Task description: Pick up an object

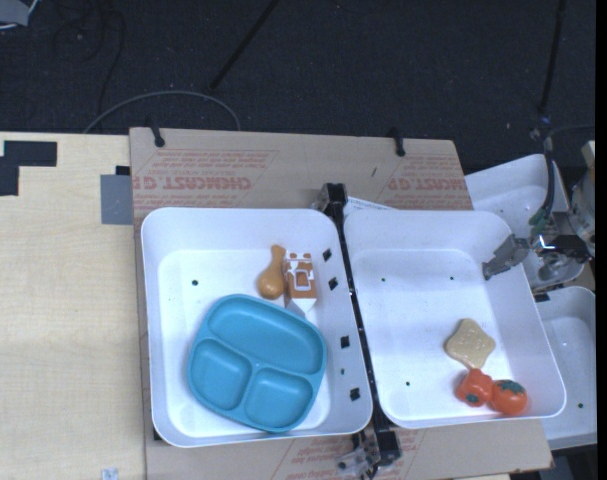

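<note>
Hovering over the right bin's [423, 230] far right rim, the pincer [518, 253] sits at the edge of view; whether it is open or closed cannot be told, and nothing shows between its tips. In that bin's near right corner lie a tan biscuit-like piece [470, 344] and an orange toy [493, 392], touching. On the worktop's [53, 308] left bin [163, 268] rest a blue divided plate [257, 362], a brown drumstick-shaped toy [273, 274] and a small orange-and-white piece [301, 273]
</note>
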